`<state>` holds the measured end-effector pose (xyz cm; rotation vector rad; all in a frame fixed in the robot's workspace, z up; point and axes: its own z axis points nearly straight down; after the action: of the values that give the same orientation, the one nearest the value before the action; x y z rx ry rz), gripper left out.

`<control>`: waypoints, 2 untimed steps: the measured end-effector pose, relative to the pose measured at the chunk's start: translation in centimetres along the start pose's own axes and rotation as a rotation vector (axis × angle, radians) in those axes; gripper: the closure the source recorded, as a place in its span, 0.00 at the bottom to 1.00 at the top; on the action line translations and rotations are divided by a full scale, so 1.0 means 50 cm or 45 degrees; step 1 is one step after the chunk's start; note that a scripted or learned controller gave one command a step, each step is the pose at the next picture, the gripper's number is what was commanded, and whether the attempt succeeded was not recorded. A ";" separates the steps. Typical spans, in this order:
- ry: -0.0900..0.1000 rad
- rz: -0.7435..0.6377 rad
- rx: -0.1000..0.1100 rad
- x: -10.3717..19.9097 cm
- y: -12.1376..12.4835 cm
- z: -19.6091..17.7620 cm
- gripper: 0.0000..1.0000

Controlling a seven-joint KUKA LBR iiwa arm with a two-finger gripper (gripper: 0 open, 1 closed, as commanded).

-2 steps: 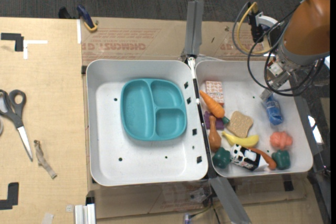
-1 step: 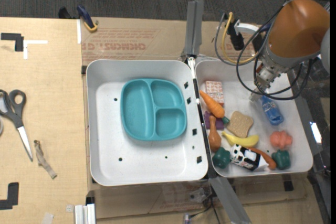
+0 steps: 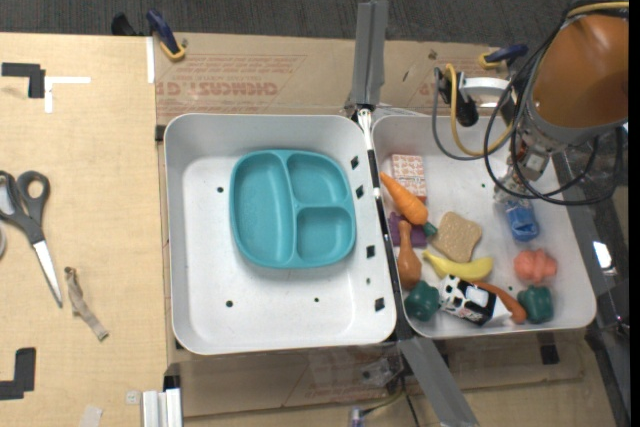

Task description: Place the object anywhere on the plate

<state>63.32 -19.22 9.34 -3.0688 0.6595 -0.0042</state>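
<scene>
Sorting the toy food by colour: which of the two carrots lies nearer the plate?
The upper carrot, beside the divider near the teal plate; the other lies by the front wall.

The plate (image 3: 293, 210) lies in the left bin (image 3: 190, 245); toys (image 3: 458, 237) fill the right bin (image 3: 570, 310).

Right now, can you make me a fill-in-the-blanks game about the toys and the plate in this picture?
1. The teal plate lies in the ____ bin.
2. The plate has ____ compartments.
3. The toy foods, like the carrot and the banana, lie in the ____ bin.
4. On the bench left of the bins lies a pair of ____.

Missing words: left; three; right; scissors
</scene>
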 end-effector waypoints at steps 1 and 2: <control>-0.004 -0.304 0.023 -0.011 0.017 0.001 1.00; -0.002 -0.285 0.003 0.012 -0.101 -0.090 1.00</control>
<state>65.95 -14.89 13.86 -3.1212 0.3124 -0.0029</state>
